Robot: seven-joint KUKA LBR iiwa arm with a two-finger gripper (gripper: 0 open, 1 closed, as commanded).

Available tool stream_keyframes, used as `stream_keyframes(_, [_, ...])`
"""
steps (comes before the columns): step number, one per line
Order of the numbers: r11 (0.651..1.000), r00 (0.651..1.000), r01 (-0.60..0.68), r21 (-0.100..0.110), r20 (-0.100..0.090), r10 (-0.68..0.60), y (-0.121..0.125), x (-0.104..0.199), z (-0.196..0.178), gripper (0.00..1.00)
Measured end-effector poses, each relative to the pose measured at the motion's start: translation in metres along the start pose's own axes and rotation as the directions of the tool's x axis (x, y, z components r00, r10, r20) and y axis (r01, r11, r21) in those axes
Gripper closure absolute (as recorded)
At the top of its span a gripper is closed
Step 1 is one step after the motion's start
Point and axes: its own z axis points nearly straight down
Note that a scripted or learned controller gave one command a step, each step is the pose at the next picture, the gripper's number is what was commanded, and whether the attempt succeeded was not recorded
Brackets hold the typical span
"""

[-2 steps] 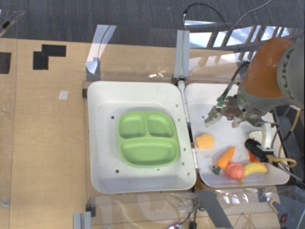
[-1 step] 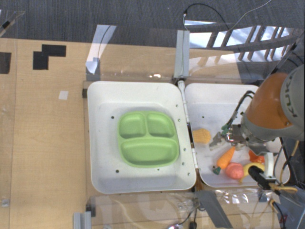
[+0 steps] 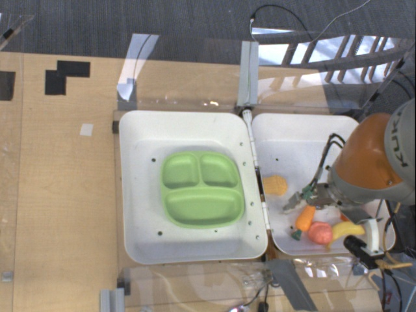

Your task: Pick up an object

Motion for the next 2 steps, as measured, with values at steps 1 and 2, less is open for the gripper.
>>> stream_keyframes(1, [1.0, 1.0, 0.001, -0.007, -0.001, -0.001, 0.003, 0.002, -0.012, 1.0])
stream_keyframes(2, [0.998, 0.998, 0.058, 0.013, -0.004, -0.058, 0.056, 0.03, -0.111, 1.0])
